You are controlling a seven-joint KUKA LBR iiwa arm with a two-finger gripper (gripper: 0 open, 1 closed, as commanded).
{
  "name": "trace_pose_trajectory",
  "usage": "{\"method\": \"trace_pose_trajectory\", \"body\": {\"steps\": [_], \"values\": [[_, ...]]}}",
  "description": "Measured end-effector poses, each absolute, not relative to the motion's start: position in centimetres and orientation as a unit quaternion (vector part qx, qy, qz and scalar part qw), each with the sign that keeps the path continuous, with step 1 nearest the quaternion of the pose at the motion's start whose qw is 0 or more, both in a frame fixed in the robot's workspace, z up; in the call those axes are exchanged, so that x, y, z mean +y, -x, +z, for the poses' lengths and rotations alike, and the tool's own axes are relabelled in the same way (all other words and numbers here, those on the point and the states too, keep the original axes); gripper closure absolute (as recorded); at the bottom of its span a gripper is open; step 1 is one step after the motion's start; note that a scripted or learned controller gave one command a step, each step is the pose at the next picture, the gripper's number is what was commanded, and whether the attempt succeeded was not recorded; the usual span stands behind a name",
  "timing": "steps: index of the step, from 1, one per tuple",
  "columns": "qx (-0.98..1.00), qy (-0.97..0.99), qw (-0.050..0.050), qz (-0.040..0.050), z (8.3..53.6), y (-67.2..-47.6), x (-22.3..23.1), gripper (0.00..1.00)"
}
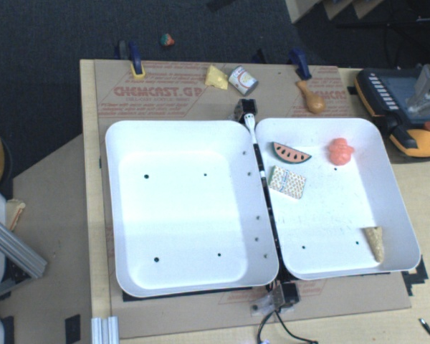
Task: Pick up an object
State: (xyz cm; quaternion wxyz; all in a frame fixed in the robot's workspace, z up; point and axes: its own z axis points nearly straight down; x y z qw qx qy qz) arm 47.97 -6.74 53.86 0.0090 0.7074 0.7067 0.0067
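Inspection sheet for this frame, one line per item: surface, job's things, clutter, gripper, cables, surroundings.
Surface: brown board bearing left bin and right bin, side by side.
Job's things: in the right bin, watermelon slice, pink toy, patterned packet, cone-shaped piece at the near right corner.
Clutter: on the board behind the bins, yellow wedge, small white box, wooden pear-shaped item.
Gripper: nothing seen.
Cables: black cable at the bench's front edge.
Surroundings: dark carpet; blue clamps on the board's back edge; handheld controller at right.
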Motion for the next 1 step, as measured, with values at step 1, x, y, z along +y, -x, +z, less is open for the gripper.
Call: {"method": "trace_pose_trajectory", "body": {"steps": [1], "values": [[0.708, -0.706, -0.004, -0.0034, 43.81, -47.88, -4.05, 1.00]]}}
